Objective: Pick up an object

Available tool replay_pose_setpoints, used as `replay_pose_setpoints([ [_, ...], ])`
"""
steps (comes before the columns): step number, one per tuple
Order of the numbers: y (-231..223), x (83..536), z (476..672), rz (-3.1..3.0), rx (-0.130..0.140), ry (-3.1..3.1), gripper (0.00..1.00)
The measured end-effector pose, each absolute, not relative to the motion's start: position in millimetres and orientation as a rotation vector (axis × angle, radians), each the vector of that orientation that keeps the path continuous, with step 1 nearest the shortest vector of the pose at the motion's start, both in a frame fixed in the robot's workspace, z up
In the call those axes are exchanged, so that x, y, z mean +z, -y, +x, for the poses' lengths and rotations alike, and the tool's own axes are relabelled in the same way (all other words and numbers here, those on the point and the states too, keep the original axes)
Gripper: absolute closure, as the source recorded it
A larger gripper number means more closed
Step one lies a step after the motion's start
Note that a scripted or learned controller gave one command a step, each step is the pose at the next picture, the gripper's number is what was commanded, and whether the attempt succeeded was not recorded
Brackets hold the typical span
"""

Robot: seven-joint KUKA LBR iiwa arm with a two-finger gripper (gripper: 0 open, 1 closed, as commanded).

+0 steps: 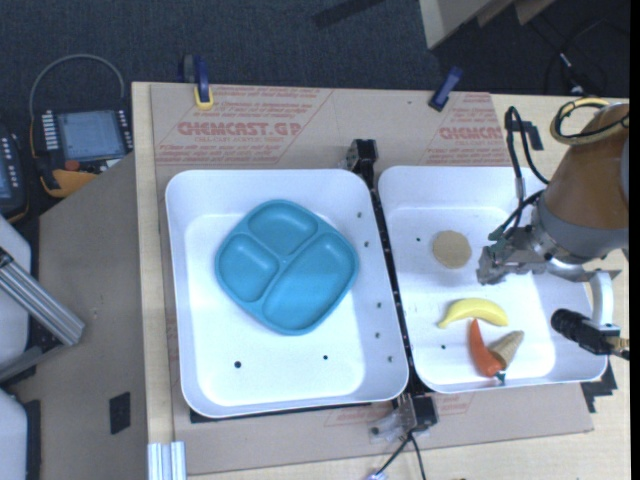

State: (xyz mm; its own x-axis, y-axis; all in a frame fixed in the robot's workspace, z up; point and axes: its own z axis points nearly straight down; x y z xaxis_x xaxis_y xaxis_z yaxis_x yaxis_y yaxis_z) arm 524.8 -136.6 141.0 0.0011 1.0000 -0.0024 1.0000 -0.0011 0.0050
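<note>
The gripper (497, 264) hovers low in the right bin (420, 358) just right of a tan disc (451, 248), its state impossible to tell, above a banana (474, 313), carrot (483, 350) and cone (507, 346), while the left bin (200, 368) holds a blue tray (287, 266).

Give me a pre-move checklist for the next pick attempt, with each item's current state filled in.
1. Gripper over the right bin: ok.
2. A thing between its fingers: cannot tell.
3. Nearest targets free: banana and tan round piece lie apart from each other: ok.
4. Carrot separated from the cone: not ok, they lie together.
5. Blue divided plate away from the work area, in the left bin: ok.
</note>
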Motion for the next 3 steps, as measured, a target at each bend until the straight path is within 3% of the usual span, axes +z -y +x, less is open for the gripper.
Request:
replay_pose_setpoints([
  [2, 143, 247, 529.3, 2.216, 0.004, -2.218, 1.0],
  [3, 89, 250, 551.8, 2.213, 0.004, -2.226, 1.0],
])
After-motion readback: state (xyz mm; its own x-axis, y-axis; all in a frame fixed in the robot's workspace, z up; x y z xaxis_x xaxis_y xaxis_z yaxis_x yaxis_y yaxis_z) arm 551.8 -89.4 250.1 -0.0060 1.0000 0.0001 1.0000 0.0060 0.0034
